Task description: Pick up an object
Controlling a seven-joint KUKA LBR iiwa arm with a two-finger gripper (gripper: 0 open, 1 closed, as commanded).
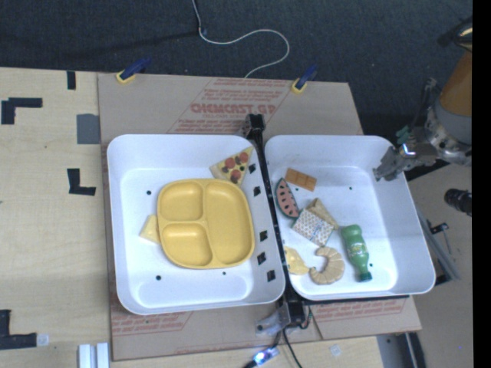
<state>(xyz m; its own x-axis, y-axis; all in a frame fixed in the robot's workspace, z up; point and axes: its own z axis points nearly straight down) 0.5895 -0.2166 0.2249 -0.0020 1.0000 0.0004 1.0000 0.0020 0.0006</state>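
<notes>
The right bin (399, 205) holds several small toy foods: a green bottle (356, 252), a watermelon slice (287, 198), an orange block (300, 180), a checkered cracker (312, 225), a croissant (330, 264) and a pale yellow piece (295, 260). My gripper (393, 162) hangs over the right bin's far right rim, apart from all of them and with nothing seen between its fingers. In the left bin lie a yellow divided plate (205, 222), a pizza slice (234, 166) and a yellow wedge (149, 228) tucked under the plate's left edge.
Both bins rest on a cardboard sheet (222, 106) held by blue and yellow clips. A white cable (245, 37) loops across the dark floor behind. The arm's grey body (453, 129) stands at the right edge.
</notes>
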